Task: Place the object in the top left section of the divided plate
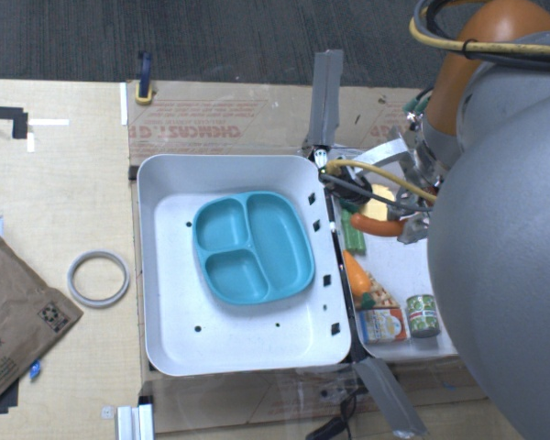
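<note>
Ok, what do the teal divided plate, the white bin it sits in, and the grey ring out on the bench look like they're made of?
Teal divided plate: likely moulded plastic, smooth and matte, with rounded ridges and even colour. White bin: probably plastic, slightly glossy, with soft highlights along its rounded rim. Grey ring: possibly a tape roll, hard to tell; dull with a pale inner band.

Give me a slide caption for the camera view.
KUKA arm reaches over right bin of toy food; blue divided plate waits in left bin.
</note>
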Robot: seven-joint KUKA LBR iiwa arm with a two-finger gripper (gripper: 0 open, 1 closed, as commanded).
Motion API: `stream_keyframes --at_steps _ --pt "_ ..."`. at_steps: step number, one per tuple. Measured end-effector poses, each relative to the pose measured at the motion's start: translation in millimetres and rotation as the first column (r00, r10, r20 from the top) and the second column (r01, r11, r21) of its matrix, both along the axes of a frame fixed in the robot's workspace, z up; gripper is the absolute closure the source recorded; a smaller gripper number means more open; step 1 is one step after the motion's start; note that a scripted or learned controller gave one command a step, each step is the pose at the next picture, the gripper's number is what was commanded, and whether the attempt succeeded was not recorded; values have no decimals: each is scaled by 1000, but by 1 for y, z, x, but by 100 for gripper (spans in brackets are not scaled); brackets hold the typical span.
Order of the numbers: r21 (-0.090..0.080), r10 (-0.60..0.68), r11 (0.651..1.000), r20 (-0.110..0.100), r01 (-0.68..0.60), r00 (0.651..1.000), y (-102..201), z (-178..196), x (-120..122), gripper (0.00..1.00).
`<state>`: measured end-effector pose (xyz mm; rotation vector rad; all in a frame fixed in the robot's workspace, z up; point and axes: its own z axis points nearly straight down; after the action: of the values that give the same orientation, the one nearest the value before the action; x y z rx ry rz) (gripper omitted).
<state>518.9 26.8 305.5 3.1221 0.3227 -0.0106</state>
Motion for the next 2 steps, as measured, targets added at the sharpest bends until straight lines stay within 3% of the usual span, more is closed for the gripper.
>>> stream_keyframes --at_steps 1,2 --pt "2 -2 1000 0 2 1000 54 -115 -9 100" --pt "2 199 980 1 -199 980 6 -34 -41 100"
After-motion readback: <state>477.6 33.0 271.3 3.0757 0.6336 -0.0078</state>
